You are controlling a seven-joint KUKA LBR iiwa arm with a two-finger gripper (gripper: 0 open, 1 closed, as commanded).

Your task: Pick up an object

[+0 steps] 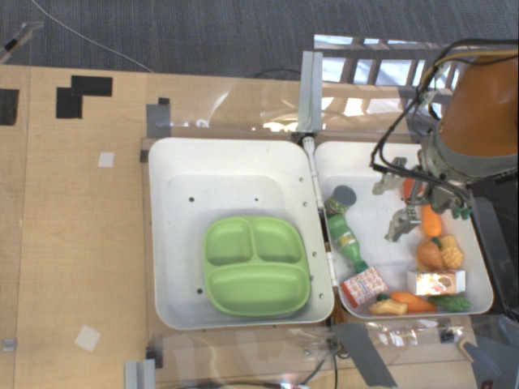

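Observation:
My gripper (418, 217) hangs low over the right side of the right bin (369, 164), under the grey wrist and orange band. An orange toy piece (433, 222) lies right beside it, and whether the gripper touches it is unclear. Just below sit an orange fruit (429, 254) and a yellow knobbly piece (452, 256). A green bottle (345, 238) lies along the bin's left wall, with a grey round cap (344, 194) above it. Along the front edge are a red and white box (365, 285), a carrot (411, 302) and a white carton (439, 282).
The left bin (186, 177) holds a green divided plate (256, 266) toward its front. A metal divider (310, 148) runs between the bins. Black cables (397, 136) loop from the wrist over the right bin's back. Wooden bench (73, 241) lies to the left.

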